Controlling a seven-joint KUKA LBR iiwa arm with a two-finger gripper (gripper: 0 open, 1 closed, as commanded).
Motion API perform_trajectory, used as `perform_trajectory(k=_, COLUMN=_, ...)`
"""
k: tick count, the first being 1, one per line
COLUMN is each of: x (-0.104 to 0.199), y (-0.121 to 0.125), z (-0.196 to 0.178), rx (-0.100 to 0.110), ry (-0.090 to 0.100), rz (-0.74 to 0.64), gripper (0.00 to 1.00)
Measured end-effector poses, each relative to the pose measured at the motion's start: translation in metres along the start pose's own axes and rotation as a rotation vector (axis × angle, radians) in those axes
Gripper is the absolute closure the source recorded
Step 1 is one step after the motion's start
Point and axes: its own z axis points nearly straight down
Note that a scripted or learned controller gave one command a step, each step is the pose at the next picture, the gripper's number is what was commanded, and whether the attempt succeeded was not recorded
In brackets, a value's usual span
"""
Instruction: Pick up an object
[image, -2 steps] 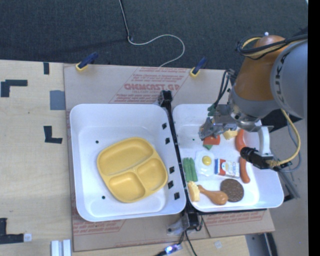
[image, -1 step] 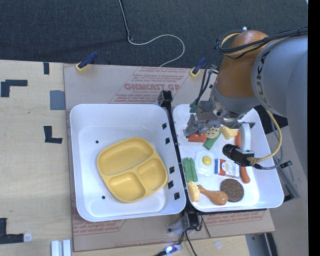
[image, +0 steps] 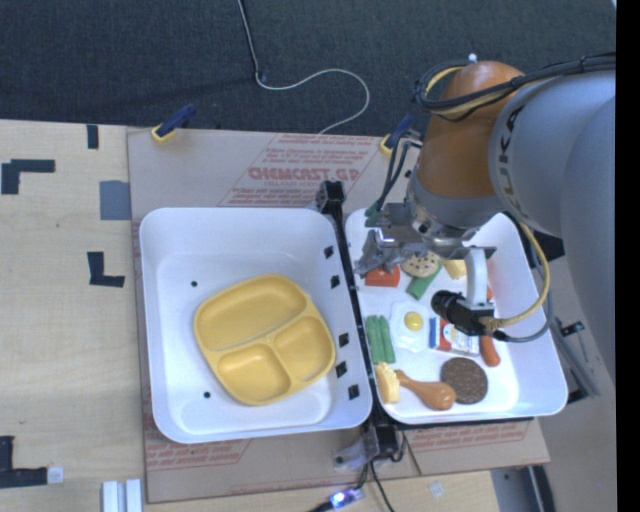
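The claw (image: 385, 250) hangs low over the back left of the right bin (image: 530, 400); whether it is open or shut I cannot tell. Toy food lies just in front of it: a fried egg (image: 411, 323), green beans (image: 379, 338) and a drumstick (image: 425, 390). Behind it, the cardboard (image: 290, 170) reads "CHEMCAST" in red.

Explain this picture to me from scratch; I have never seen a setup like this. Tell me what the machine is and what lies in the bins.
One camera looks down at a slant on a bench. The grey and orange machine is a robot arm reaching in from the picture's right. Its gripper hangs over the right bin, which holds toy food: a drumstick, a brown patty, a fried egg, green beans. The left bin holds a yellow divided plate. I cannot tell whether anything is held.
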Motion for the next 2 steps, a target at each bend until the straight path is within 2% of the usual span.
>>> perform_trajectory(k=1, x=-0.0107, y=0.0076, z=0.0058, rx=0.0, ry=-0.002, rz=0.003, gripper=1.0)
perform_trajectory(k=2, x=-0.0149, y=0.0043, z=0.0091, rx=0.001, ry=-0.002, rz=0.003, gripper=1.0)
